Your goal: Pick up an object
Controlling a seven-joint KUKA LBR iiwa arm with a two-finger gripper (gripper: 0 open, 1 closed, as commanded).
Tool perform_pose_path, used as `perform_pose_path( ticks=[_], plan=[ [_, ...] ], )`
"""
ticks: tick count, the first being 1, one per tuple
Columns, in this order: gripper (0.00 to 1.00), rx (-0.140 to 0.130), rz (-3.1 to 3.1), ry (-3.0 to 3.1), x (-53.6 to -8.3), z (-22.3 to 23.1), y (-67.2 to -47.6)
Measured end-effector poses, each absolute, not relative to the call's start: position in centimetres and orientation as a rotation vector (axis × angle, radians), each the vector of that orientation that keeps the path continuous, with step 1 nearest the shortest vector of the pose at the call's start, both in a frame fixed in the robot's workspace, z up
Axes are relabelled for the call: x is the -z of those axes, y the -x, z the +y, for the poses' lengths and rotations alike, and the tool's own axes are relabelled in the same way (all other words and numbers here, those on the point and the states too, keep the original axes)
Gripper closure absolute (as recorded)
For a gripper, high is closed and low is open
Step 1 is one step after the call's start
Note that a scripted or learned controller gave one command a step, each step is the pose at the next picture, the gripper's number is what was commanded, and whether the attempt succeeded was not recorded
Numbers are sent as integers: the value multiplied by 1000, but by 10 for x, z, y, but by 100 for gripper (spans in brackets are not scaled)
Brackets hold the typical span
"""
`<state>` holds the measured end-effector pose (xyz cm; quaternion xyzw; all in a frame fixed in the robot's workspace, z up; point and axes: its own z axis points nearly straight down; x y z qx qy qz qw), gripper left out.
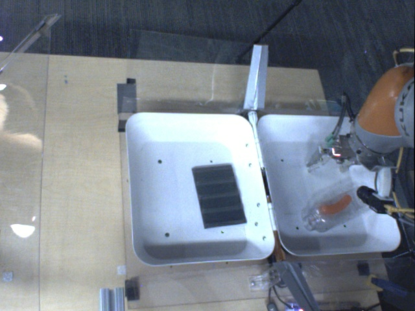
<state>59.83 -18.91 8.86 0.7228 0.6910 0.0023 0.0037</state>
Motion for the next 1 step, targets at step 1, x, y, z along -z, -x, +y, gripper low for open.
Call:
perform_pose_path(
  ticks=[1],
  plan=[
    [0,-9,2235,-2195,-90,-186,-507]
  ],
)
